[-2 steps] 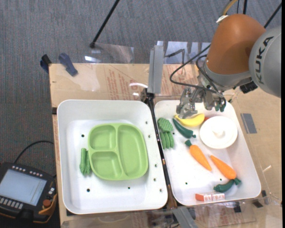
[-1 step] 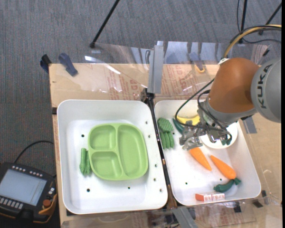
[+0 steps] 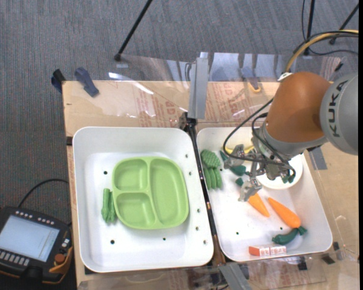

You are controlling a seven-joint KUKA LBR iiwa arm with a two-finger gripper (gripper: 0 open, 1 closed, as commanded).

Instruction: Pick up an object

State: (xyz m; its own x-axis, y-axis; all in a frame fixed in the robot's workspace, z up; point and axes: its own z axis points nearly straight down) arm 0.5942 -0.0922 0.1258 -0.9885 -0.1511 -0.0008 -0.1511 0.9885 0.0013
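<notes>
Carrots first: I've got two orange toy carrots in the right white bin [image 3: 317,216], the smaller orange carrot piece [image 3: 259,205] sitting just left of the longer orange carrot with a green stem end [image 3: 285,214]. My claw [image 3: 250,191] hangs right above the smaller piece, its tip close to the carrot's upper end, but I can't tell from this angle whether it's open, closed, or touching anything. Nothing visibly sits between its fingers.

Just behind the claw there's a small round white dish [image 3: 285,180], partly covered by the grey arm with its orange band [image 3: 299,110]. Over by the right bin's left wall lies a green textured toy vegetable [image 3: 212,168], with a couple of small dark green bits [image 3: 237,169] near it. Down at the front edge of that bin there's a small red and white packet [image 3: 267,251].

Left white bin [image 3: 88,234] holds a light green three-compartment plastic plate [image 3: 150,193], and a green bean-pod toy [image 3: 108,206] lies just beside its left edge. Both bins sit side by side on the bench [image 3: 121,104].
</notes>
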